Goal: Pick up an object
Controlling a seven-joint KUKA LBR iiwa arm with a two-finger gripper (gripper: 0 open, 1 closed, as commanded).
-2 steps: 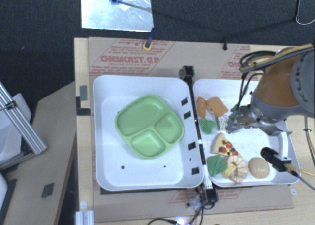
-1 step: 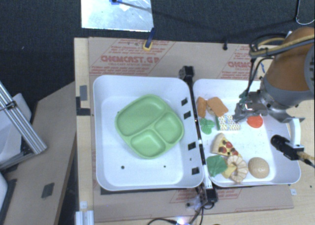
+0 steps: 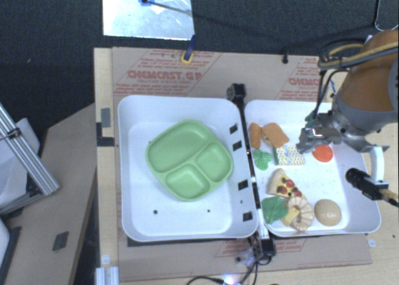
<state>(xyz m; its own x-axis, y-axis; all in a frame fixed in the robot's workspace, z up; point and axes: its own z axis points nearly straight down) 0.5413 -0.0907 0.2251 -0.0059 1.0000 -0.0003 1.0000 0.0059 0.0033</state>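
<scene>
Your pincer (image 3: pixel 310 140) hovers over the crowded right bin (image 3: pixel 361 181); I cannot tell its state. Neighbouring toys could spoil the grasp.

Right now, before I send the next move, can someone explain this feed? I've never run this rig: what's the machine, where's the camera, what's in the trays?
One fixed camera looks down at a slant on two shallow white bins. The left bin holds a green divided plate. The right bin holds toy food: a pizza slice, a bread roll, a red disc, a patterned block and green leafy pieces. The grey-and-orange arm reaches in from the right; its gripper sits over the right bin beside the block and the disc. I can't see anything held.
</scene>
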